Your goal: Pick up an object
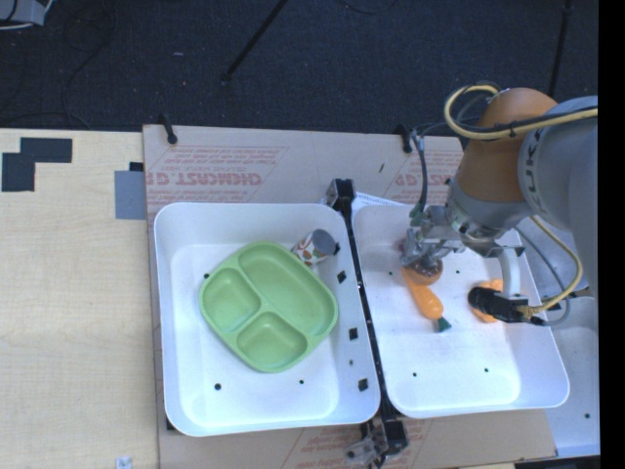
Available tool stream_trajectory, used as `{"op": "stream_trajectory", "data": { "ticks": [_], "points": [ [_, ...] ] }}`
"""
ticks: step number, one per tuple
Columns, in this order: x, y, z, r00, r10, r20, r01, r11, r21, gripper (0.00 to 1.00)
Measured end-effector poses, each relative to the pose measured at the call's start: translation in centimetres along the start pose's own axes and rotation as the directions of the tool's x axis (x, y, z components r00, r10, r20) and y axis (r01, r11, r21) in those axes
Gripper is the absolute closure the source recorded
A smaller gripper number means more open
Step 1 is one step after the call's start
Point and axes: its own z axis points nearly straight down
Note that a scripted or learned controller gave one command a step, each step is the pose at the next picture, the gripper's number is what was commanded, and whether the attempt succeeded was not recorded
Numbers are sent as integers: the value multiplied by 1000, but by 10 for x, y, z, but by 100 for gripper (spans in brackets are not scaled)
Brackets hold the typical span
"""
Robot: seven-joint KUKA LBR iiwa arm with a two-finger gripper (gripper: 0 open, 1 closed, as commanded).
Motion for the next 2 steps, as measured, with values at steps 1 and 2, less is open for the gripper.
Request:
{"op": "stream_trajectory", "data": {
  "ticks": [1, 2],
  "points": [
    [-7, -9, -50, 1000, 1, 1, -1, 1000, -6, 100],
    [-1, -12, -97, 1000, -4, 1, 4, 1000, -8, 100]
  ]
}}
